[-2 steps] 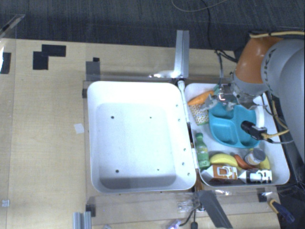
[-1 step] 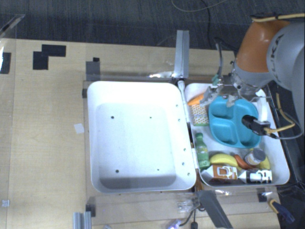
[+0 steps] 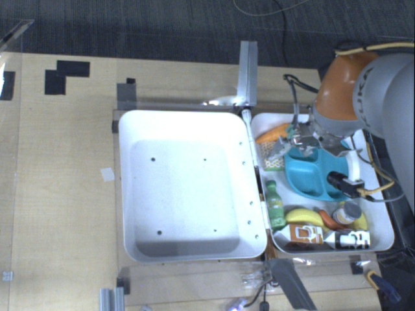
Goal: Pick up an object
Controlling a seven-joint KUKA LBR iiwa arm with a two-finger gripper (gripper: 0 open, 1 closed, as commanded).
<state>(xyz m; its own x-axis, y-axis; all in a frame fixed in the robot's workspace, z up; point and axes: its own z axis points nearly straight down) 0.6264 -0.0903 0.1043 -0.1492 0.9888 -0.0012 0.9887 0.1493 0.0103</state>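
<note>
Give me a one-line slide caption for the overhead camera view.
KUKA arm reaching into the right bin, above a teal dish, banana and green bottle.

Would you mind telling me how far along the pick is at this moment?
Done: the arm has reached over the right bin. In hand: the gripper sits low by the blue tray and orange carrot; no grasp is visible. Left: gripping and lifting an object; the banana and green bottle lie untouched.

white left bin (image 3: 130, 193); wooden bench (image 3: 58, 173); floor cable (image 3: 272, 5)
</note>
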